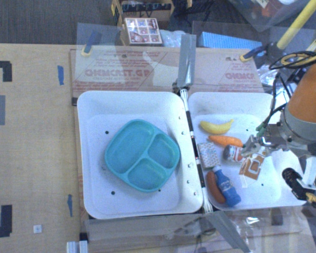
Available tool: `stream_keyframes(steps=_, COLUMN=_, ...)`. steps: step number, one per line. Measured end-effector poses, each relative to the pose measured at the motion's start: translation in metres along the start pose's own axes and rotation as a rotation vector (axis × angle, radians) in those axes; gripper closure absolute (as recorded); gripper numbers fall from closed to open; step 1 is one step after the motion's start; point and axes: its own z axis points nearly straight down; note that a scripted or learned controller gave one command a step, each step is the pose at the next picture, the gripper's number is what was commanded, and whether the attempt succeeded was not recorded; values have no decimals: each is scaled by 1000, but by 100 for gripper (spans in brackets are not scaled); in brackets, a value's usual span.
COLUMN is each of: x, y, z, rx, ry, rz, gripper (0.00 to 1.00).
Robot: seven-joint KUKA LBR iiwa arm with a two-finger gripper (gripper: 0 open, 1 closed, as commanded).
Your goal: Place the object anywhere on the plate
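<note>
Plate (142,155): teal, three compartments, lying bare in the left bin (95,120).
Object: small can (232,153), right bin, beside the carrot (226,140).
Gripper (251,146): grip state cannot be told.
Handling: judged light, rigid, slick; best taken across its round sides.

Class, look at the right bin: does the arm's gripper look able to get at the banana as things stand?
Probably yes. The banana lies alone near the bin's far side, nothing on top of it, the carrot just beside it. The gripper hovers close by, over the same bin.

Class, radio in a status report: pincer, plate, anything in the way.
Pincer low in right bin, beside small can. Teal divided plate bare in left bin. Bin walls between.
</note>
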Motion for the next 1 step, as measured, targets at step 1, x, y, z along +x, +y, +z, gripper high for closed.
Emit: stream_keyframes(steps=1, x=91, y=23, z=-36, rx=0, ry=0, rz=-3, gripper=100)
